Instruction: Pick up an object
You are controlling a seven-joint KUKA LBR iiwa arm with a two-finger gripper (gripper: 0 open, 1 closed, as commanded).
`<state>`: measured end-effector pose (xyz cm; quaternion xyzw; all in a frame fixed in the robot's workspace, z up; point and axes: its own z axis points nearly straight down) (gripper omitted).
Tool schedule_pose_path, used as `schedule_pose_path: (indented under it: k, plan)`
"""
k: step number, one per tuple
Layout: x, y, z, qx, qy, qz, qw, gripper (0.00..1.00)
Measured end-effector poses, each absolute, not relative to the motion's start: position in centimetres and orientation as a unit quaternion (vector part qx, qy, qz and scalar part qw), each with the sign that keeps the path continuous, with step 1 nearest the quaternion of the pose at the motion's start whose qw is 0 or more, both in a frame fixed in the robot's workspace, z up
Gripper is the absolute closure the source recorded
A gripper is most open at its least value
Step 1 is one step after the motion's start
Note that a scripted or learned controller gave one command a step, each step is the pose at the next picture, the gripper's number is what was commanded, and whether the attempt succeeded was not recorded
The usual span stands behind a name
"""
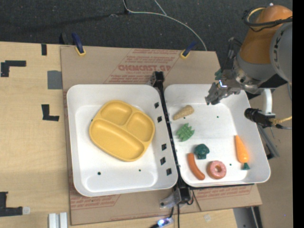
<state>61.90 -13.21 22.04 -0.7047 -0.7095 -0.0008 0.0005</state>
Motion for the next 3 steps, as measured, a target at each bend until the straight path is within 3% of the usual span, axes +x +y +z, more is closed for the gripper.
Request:
schedule_pose_path:
  k: [3]
  plan:
    - [59.7,2.4,20.8,-0.705,-0.709,0.0007,0.002,1.00]
